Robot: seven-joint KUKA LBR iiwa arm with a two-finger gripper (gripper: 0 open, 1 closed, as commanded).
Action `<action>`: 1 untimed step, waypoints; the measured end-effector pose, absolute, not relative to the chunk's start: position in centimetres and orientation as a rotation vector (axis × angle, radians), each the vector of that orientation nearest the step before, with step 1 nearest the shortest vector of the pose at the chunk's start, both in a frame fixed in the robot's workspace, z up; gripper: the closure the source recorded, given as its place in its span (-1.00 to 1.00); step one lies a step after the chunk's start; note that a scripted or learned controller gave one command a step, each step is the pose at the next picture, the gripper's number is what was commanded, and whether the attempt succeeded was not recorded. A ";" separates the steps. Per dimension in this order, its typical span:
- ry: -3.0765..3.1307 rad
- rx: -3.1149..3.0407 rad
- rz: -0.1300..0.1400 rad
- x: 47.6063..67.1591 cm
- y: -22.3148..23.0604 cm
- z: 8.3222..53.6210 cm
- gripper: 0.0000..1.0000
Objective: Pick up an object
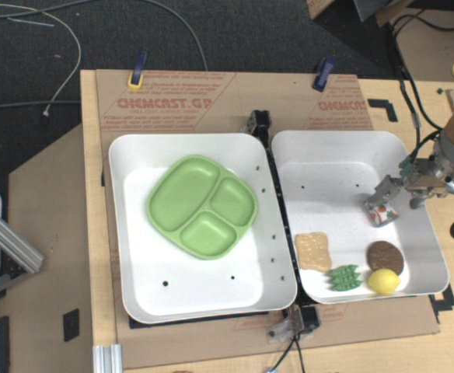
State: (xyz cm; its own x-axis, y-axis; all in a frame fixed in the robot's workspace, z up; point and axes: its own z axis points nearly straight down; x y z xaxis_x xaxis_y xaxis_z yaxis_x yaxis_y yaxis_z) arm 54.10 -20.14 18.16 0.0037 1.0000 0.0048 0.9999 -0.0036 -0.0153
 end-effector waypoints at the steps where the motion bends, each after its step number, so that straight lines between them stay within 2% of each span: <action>1: -2.221 -2.220 0.000 54.4 -20.1 18.9 -1.00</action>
